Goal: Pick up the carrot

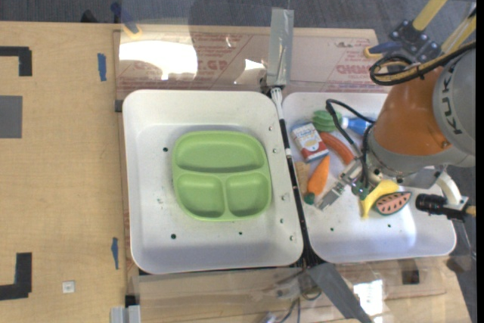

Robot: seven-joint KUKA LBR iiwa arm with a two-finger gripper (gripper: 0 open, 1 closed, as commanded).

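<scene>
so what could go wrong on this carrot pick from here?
1. The carrot lies tight among clutter in the right bin: a small carton just above it and another orange-red piece beside it. The fingers may snag or grab a neighbour.
2. The gripper sits at the carrot's lower right, not over it. Closing here would likely miss or nudge the carrot toward the bin's left wall.
3. The banana and watermelon slice lie under the wrist and may get shoved.

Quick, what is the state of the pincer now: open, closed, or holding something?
Pincer: cannot be told; it sits just right of the carrot in the right bin.
</scene>
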